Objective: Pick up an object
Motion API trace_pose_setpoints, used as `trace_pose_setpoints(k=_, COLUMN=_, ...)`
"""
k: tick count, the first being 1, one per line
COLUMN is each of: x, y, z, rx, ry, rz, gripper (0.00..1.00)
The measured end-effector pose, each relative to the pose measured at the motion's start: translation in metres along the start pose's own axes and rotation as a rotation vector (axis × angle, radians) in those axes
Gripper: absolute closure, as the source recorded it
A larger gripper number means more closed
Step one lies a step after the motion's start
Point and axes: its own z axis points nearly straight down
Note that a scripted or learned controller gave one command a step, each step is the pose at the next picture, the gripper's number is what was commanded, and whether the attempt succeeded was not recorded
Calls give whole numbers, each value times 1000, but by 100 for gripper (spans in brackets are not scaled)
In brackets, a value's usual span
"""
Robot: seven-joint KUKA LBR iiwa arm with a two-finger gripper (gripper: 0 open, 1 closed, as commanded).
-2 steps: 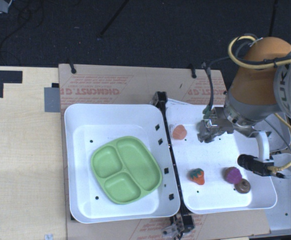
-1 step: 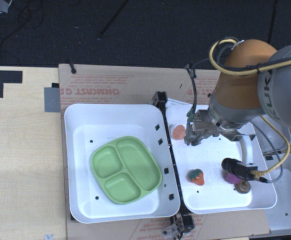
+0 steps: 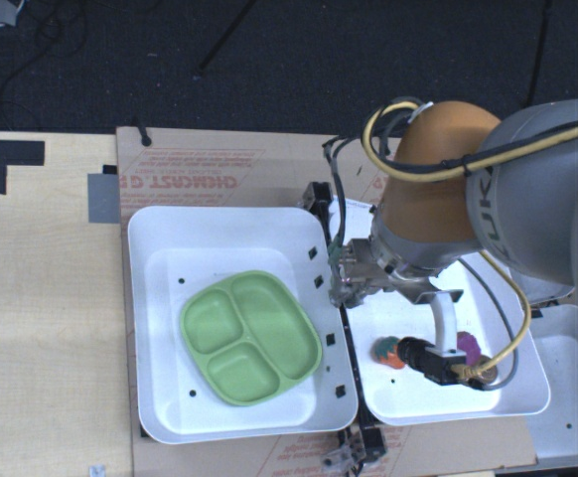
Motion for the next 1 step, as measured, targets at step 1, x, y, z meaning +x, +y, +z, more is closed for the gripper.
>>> trace_pose_setpoints(k=1, x=50, y=-21, z=5, rx=0, ry=-1, rz=0, gripper=100)
